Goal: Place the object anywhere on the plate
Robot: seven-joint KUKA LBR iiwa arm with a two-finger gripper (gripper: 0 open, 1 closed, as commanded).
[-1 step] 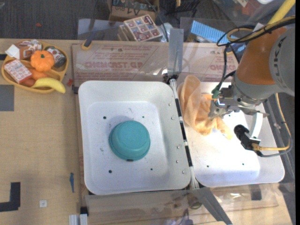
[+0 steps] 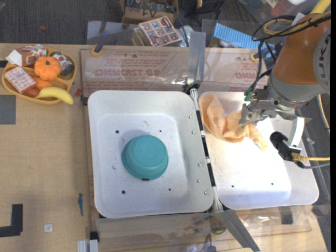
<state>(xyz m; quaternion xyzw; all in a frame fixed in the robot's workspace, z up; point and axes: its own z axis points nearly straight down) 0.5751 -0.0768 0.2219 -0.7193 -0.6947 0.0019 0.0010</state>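
Looking at two white bins side by side on your bench, arm coming in from the right.

Arm: your grey arm (image 2: 299, 62) with the orange band hangs over the right bin's upper right part.

Gripper: your gripper (image 2: 251, 115) points down at the cloth's right edge. You cannot tell from this slant whether it is wide, narrow or holding anything; the tips are lost against the fabric.

Cloth: an orange-tan cloth (image 2: 226, 122), crumpled, lies in the right bin's upper left area, touching or just beside the wall next to the left bin. One corner trails toward the bin's middle.

Plate: a teal round plate (image 2: 145, 157), looking like an upturned dish, sits near the middle of the left bin, well apart from the cloth.

Left bin: the left bin (image 2: 105, 193) has a few dark specks on its floor around the plate.

Right bin: the right bin (image 2: 252, 182) has a bare white floor below the cloth.

Cable: a black fitting with a yellow cable (image 2: 294, 156) hangs over the right bin's right side, near the gripper.

Fruit tray: a yellow tray (image 2: 10, 83) at your upper left holds a pumpkin (image 2: 47, 68), a banana (image 2: 55, 93) and small boxes.

Clutter: boxes (image 2: 155, 30) lie beyond the bench's far edge.
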